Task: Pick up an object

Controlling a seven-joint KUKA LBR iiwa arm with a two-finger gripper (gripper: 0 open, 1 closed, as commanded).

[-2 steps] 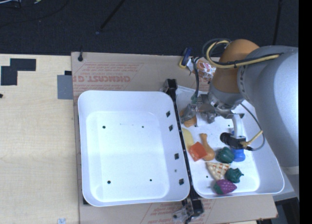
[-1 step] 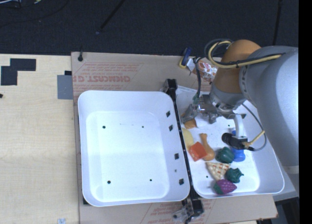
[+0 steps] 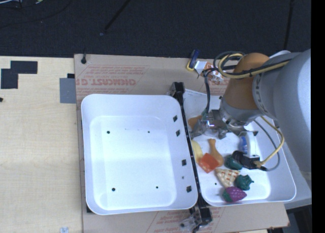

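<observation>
Overhead, small toys lie heaped in the right bin [image 3: 284, 189] while the robot's gripper [image 3: 215, 125] is low among them.

Closest to the gripper are a brown piece [image 3: 194, 122] at the bin's left wall and a blue item [image 3: 244, 142] to its other side. Nearer the camera lie a yellow piece [image 3: 196, 149], an orange-red block [image 3: 208, 163], a dark green toy [image 3: 233, 162], a waffle-patterned cone [image 3: 226, 176], a teal toy [image 3: 245, 181] and a purple berry [image 3: 233, 194]. I cannot tell if the gripper is apart or closed, or if it holds anything. The left bin [image 3: 91, 125] sits beside it, on a cardboard sheet [image 3: 127, 77].
</observation>
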